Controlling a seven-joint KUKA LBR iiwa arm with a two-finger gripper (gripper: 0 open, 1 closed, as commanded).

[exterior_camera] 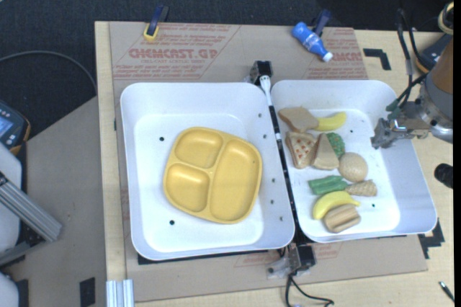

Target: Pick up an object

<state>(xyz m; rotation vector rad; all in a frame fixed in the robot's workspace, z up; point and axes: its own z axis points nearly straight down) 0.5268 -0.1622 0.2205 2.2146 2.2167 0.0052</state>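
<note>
The tabletop (216, 46) is a big brown board with red letters on it; two white bins sit on it side by side, touching in the middle. The left bin (144, 111) holds one thing, a yellow plate (212, 174) with three sections, lying flat near the middle of the bin. The right bin (410, 176) holds a bunch of toy food, all bunched up on its left half; the right half of that bin is bare white.

The grey arm (439, 82) comes in from the right side, and its gripper (385, 134) hangs over the right part of the right bin, well apart from the food; I cannot tell if it is open or closed, and I see nothing in it.

In the food pile, a brown bread slice (297, 118) lies at the top with a small yellow piece (333, 122) just beside it; under them is a triangle sandwich (301, 150) next to a green and tan wedge (330, 150); a round tan ball (353, 167) sits just right of those; a green pepper (329, 184) lies below, with a little ridged tan piece (362, 189) beside it; a yellow banana (331, 202) curves under that, touching a hot dog (341, 219) at the bottom.

Up on the board past the bins, a blue bottle (311, 41) lies on its side; a blue and yellow clamp (153, 24) holds the far left edge.
</note>
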